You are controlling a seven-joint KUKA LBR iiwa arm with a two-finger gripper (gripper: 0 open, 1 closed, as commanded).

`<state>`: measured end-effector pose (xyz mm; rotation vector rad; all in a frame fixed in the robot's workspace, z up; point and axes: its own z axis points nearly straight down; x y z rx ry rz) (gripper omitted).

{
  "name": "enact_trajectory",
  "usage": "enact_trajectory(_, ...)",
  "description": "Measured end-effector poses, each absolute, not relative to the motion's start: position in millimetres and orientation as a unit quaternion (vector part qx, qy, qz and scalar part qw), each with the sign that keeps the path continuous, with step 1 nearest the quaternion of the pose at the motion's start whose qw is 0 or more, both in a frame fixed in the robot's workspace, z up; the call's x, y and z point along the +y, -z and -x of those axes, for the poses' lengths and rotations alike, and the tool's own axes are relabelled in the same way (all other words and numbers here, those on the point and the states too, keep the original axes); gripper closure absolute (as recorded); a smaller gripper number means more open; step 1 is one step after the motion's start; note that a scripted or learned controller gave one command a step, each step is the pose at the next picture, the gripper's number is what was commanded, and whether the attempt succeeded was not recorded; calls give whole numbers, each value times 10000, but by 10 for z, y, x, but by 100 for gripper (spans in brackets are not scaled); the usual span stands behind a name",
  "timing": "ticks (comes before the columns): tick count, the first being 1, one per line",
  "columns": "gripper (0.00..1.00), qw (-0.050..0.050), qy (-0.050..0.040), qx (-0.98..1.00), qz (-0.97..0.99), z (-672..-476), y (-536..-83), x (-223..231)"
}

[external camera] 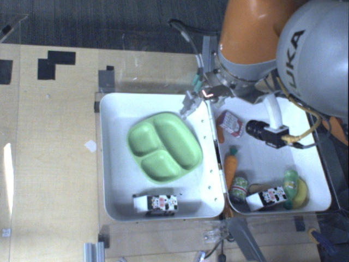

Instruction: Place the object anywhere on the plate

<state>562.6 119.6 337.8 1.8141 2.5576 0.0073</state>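
- Carton (156, 202), cow-printed, on its side by the left bin's (109, 146) near wall, apart from the plate; probably the object to place.
- Green divided plate (163, 145) mid-bin, reachable from above.
- Gripper (189, 102) over plate's far corner; open or closed, cannot tell.

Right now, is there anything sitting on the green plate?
No, the green plate shows bare compartments; the milk carton lies apart, near the bin's front wall.

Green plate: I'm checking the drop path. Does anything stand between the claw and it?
Nothing visible does. The claw sits by the green plate, at its upper right rim; the cow-print carton lies apart below it.
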Motion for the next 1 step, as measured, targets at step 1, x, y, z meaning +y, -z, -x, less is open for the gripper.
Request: enact_trajectory(1, 0, 63, -96, 8127, -5826, -5104, -968, 1245)
